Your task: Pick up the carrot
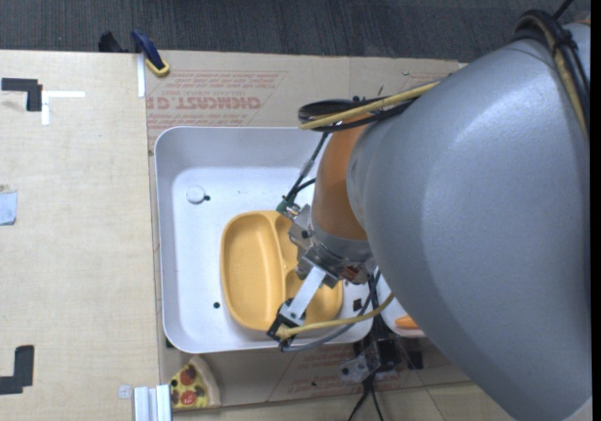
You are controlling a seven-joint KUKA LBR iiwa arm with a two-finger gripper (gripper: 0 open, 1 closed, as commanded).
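A small orange sliver peeks out from under the arm at the lower right; it may be the carrot, and most of it is hidden. The grey arm with its orange band covers the right side of the view. My gripper hangs low over the right edge of the left white bin, beside the yellow dish. The arm's bulk hides whatever lies beneath it.
A yellow oval dish lies in the left bin, with a small white disc near the bin's far left corner. A toy pizza slice sits outside the bin's front edge. A blue and yellow tool lies on the bench behind.
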